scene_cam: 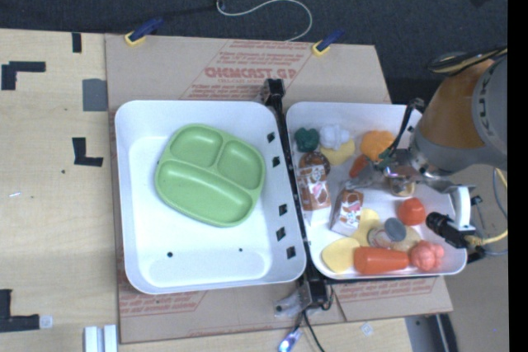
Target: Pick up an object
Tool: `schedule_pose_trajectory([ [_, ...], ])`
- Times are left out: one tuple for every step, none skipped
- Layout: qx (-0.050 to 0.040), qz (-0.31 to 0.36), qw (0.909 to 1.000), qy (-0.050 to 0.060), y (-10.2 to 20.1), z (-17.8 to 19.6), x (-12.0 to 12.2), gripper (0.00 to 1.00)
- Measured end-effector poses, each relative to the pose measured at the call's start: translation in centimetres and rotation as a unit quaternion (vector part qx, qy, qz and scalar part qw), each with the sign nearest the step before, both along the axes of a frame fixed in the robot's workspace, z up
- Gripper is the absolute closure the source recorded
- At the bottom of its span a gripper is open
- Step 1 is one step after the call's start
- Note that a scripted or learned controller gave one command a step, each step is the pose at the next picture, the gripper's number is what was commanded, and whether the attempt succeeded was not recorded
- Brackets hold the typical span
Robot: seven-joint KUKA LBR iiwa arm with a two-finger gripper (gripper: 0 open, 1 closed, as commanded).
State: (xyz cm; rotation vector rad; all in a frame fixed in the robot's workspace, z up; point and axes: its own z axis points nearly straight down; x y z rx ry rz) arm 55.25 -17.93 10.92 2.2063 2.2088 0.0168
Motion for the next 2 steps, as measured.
schedule_pose_trajectory([
  [-0.0028,0.002,1.0000,0.008,6.6,-1.8,4.0,0.00],
  [0.0047,0.001,0.9999,0.013,11.8,7.9,-5.1,0.00],
])
